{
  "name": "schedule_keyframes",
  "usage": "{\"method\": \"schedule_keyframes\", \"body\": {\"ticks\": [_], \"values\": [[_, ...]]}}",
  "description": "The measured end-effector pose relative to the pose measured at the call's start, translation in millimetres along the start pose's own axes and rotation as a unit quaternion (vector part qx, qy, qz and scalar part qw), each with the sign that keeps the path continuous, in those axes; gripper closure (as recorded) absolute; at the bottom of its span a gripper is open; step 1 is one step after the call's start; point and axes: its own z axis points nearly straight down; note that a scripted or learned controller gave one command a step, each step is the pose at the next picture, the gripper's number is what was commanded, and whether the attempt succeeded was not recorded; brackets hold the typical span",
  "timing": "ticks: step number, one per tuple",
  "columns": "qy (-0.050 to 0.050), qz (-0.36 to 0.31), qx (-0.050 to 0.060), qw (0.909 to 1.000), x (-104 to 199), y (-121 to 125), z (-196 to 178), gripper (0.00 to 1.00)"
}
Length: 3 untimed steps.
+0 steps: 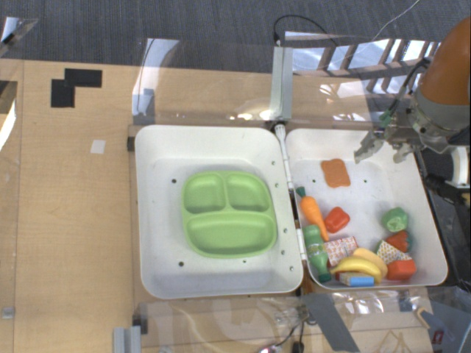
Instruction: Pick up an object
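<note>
The hand (384, 145) hangs over the far right corner of the right bin (434, 219), its two fingers spread apart with nothing between them. Nearest is the flat orange piece (335, 173) — just left of the hand and slightly nearer the camera, lying alone. The carrot (312, 211), red pepper (337, 220) and banana (362, 264) crowd farther from the hand.

Light wood worktop (66, 219) with two white bins side by side. Left bin (158, 197) holds a green divided tray (228, 213), three compartments. Black L-shaped marker (73, 85) at worktop's far left. Dark grey carpet (184, 6) beyond.
</note>
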Motion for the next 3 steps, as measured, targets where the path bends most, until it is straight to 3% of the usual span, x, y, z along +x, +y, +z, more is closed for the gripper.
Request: {"method": "schedule_keyframes", "body": {"ticks": [1,2,3], "values": [[0.0,0.005,-0.002,1.0,19,11,117,0.0],[-0.001,0.024,-0.004,0.9997,35,15,124,0.0],[0.0,0.023,-0.006,0.9997,36,18,114,1.0]]}}
